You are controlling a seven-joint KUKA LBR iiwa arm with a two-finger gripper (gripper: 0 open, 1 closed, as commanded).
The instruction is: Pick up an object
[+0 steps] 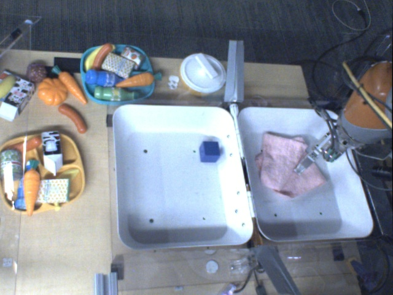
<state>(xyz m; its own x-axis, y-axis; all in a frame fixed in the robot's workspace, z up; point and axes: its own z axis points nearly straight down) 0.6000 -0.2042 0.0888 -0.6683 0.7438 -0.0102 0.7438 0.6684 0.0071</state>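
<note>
Over the right bin [350, 226] I see the arm [368, 103] reaching in from the right, orange band above the wrist, with the tool [302, 166] lowered onto the pink cloth [284, 168]. Tool tip sits at the cloth's right-hand part, seemingly touching the fabric; at this resolution I cannot tell if the tool is open or closed, nor if any cloth is caught in it.

Pink cloth: crumpled, lying flat on the floor of the right bin, toward its upper middle, apart from the walls.

Left bin [153, 220]: one small blue cube [210, 150], right of centre, well apart from the cloth and separated from it by the divider between the bins.

Tabletop [86, 251], left of the bins: yellow tray [75, 165] with toy food, including a carrot [30, 188]. Blue bowl [145, 93] above it, also with toy food. Loose on the tabletop between them: small orange pumpkin [51, 92], sausage [73, 118]. White lidded container [203, 72] behind the left bin.
</note>
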